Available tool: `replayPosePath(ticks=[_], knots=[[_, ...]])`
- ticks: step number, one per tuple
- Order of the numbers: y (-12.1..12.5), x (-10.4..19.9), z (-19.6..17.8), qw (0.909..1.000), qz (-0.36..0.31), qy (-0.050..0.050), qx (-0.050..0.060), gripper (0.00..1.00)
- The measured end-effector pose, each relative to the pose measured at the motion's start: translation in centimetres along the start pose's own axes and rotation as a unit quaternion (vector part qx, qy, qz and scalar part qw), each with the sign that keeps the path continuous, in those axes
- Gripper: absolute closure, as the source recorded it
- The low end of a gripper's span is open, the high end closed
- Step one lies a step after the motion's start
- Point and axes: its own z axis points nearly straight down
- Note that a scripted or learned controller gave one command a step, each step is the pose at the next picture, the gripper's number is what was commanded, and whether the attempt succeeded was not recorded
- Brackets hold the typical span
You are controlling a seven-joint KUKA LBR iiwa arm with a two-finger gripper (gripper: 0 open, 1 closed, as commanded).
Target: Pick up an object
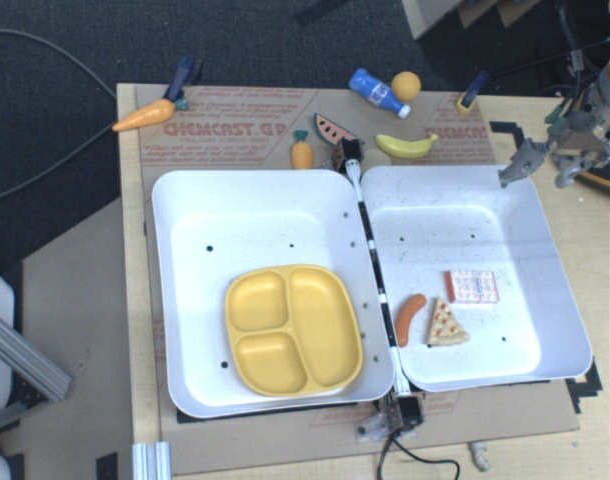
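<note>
The desk (545,408) carries two white bins (255,218) side by side. Behind them lie a carrot (143,117), a bottle (377,92), a banana (405,146) and a watermelon slice (332,128).

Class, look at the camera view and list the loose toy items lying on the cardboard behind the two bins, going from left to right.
carrot → small orange bottle → watermelon slice → blue bottle → banana. The orange ball sits above the banana at much the same position across, so I leave it out.
</note>
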Motion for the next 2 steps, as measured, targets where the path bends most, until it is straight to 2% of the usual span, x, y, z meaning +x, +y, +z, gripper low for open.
replayPosePath(ticks=[1, 2], knots=[[-5.6, 5.9, 5.2, 1.0000, 0.000, 0.000, 0.000, 0.00], [-7.7, 7.3, 15.7, 1.0000, 0.000, -0.001, -0.004, 0.00]])
